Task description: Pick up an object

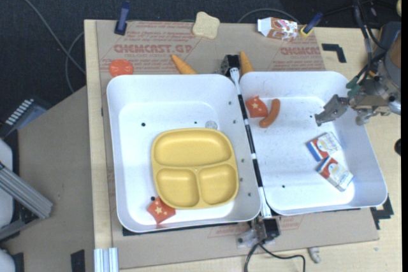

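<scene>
While the gripper [326, 113] hovers over the right bin [299, 197], its grip hard to tell, the two small cartons [329, 161] below lie touching; it might nudge both and lift neither.

Cardboard-topped bench [153, 48] bears two white bins [127, 105], bread slice [206, 25], carrot [183, 65]
</scene>
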Available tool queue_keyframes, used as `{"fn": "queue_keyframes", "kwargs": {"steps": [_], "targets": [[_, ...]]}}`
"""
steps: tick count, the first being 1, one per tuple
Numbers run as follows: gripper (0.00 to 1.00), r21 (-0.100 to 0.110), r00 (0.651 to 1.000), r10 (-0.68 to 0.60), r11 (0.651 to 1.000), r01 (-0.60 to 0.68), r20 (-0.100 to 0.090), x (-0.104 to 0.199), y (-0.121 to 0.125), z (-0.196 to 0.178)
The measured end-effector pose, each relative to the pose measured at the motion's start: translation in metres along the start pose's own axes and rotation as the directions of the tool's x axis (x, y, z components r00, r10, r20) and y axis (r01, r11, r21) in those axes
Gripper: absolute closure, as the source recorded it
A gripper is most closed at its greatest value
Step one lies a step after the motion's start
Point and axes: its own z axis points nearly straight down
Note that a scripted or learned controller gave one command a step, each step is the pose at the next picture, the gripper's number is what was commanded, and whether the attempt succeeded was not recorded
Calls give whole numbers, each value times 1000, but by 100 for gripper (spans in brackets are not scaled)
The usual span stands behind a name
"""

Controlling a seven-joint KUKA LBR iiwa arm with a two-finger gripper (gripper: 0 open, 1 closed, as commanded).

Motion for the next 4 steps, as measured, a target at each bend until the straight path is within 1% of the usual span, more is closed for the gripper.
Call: {"fn": "queue_keyframes", "kwargs": {"steps": [1, 2, 3, 4], "targets": [[0, 1, 1000, 1, 1000, -1, 0, -66, 57, 98], [0, 0, 1000, 0, 1000, 0, 0, -80, 29, 199], [100, -3, 1000, 1, 1000, -1, 1, -80, 29, 189], [100, 0, 1000, -2, 1000, 2, -2, -4, 34, 198]]}}
